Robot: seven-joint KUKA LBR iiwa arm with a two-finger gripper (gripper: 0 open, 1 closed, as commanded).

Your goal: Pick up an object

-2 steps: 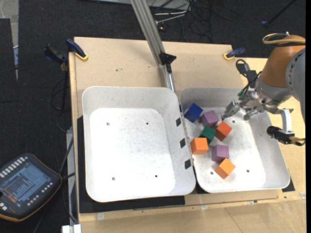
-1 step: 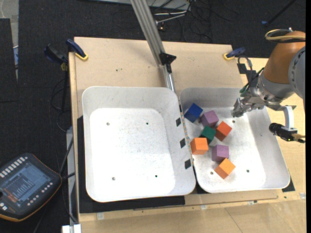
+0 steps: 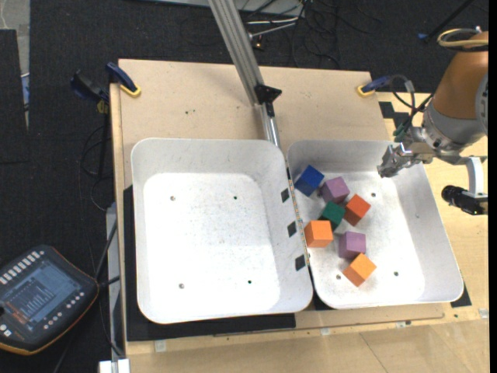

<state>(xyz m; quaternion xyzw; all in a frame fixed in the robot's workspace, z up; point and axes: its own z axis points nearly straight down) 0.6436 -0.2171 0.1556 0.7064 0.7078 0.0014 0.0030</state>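
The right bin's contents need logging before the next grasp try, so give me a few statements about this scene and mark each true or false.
1. All the cubes lie in the right bin. True.
2. The blue cube sits nearest the divide between the bins, at the cluster's far end. True.
3. The end effector holds a purple cube. False: nothing shows in it; it hangs over the bin's far right part, apart from the cluster.
4. There are three green cubes. False: one green cube is visible, among the orange and purple ones.
5. Two purple cubes are present. True.
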